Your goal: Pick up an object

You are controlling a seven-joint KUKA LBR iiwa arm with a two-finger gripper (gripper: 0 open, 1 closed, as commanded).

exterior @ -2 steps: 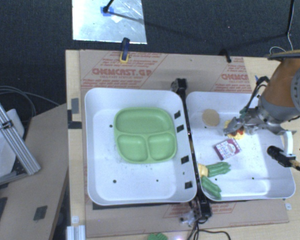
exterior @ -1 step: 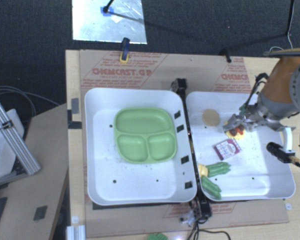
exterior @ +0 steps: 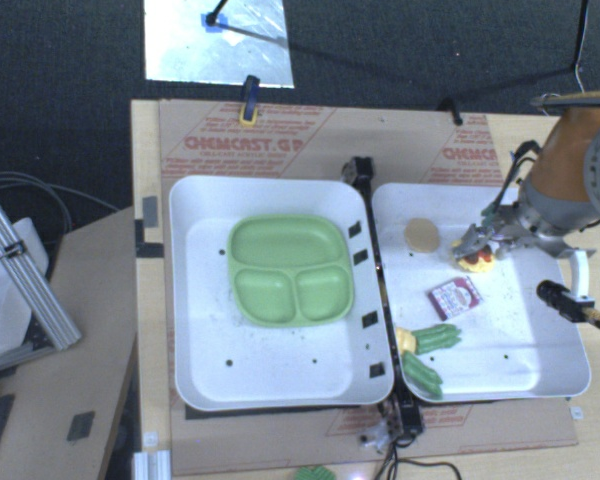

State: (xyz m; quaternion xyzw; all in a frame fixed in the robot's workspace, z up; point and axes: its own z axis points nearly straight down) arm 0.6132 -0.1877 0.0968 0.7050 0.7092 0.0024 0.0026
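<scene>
We see the gripper [exterior: 475, 251] low over the right bin [exterior: 550, 368], reaching in from the right edge, with the grey arm [exterior: 570, 183] and its orange band behind it. The tip sits right at a small yellow and red toy [exterior: 477, 260], which lies near the upper middle of that bin. From this slanted view the toy shows just below and slightly in front of the tip, touching or nearly touching it, and we cannot tell whether the fingers are open, closed, or around the toy, because the metal parts and the toy blur into one patch.

So the relation that matters is short: the toy lies directly under the tip, on its lower side in the view, not off to the left or right. The toy looks small and lumpy, with no clear long axis that we can read.

Other things lie farther off in the same bin. A round tan disc [exterior: 421, 235] sits just to the left of the tip. A small red packet [exterior: 454, 297] lies below it, apart from the toy. A green and yellow plush toy [exterior: 427, 350] rests at the bin's lower left wall. The left bin [exterior: 200, 358] holds a green divided plate [exterior: 290, 270], well apart from the arm.

We judge that the toy is the likely target, and that a straight lift would test the hold.
</scene>
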